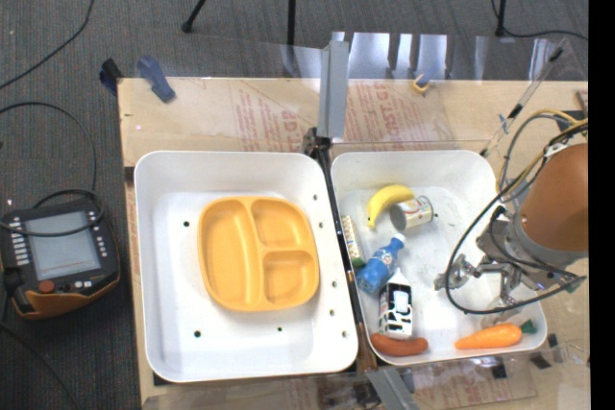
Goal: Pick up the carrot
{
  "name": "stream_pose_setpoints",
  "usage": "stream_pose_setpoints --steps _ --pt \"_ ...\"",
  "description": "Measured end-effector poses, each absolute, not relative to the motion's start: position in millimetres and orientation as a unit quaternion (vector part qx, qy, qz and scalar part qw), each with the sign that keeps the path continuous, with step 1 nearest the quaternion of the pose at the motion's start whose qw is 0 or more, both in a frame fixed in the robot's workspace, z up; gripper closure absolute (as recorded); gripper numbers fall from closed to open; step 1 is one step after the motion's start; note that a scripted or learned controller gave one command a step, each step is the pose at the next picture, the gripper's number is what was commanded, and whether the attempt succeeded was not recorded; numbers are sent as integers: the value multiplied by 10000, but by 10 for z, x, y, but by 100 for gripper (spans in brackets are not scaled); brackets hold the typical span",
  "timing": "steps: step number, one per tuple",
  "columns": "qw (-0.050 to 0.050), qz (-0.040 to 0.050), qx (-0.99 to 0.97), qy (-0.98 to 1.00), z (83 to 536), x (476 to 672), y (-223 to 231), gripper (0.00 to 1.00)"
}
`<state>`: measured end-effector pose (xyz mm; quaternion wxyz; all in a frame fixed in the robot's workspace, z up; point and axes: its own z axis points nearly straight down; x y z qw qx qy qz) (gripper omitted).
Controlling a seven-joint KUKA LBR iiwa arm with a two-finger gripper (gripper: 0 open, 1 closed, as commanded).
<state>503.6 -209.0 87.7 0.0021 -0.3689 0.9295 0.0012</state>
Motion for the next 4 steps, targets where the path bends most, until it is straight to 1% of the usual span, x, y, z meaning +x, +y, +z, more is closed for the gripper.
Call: stream_pose_setpoints --steps 1,2,3,4 --pt "21 10 -3664 9305 2626 4884 -2130 0" --pt "2 18 -1897 9818 1537 4992 -2109 0" --pt "10 11 -655 9979 2097 5073 -2126 0" --pt "3 12 -943 9955 1851 5053 -2110 0"
